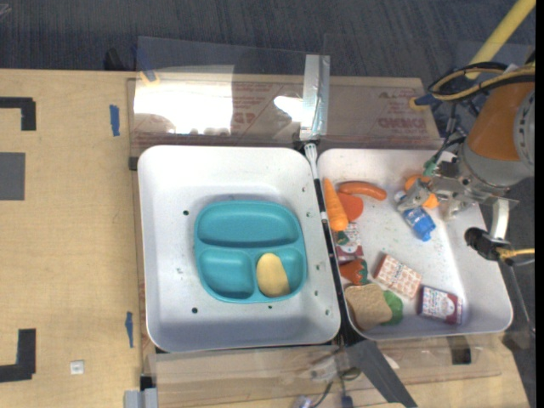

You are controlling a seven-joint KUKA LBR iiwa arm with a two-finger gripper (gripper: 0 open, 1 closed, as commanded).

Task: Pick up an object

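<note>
Bread slice (367,303) lowest; gripper (416,201) over blue bottle (420,223), grip unclear.

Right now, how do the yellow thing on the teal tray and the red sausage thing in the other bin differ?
The yellow potato is pale and rounded; the sausage is red-orange, long and thin. The potato sits in a compartment of the teal tray in the left bin; the sausage lies on the right bin's floor. Both look like toy food.

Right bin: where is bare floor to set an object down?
Free: the right bin's floor between blue bottle, cracker box and right wall. Crowded: along the divider, with carrot, sausage and bread.
</note>
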